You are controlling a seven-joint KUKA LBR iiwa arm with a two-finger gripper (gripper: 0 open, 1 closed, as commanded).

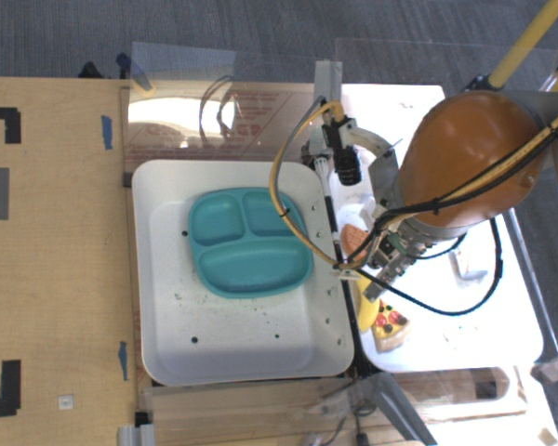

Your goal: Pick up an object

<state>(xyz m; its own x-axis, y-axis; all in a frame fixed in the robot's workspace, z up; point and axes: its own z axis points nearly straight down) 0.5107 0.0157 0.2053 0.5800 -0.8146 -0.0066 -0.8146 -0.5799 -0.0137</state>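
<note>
claw (383, 269) is hovering in the right bin (502, 342) by its left wall; can't tell its state. toy pizza slice (390, 325) is lying just below it, toward the bin's front-left corner.

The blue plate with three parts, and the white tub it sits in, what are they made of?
The blue plate looks like plastic or maybe soft silicone: one even teal colour, rounded edges and a dull, smooth surface with little shine. The white tub looks like hard plastic: smooth, slightly glossy, with rounded moulded corners and a few dark specks on its floor. Neither can be told for sure by looks alone.
</note>
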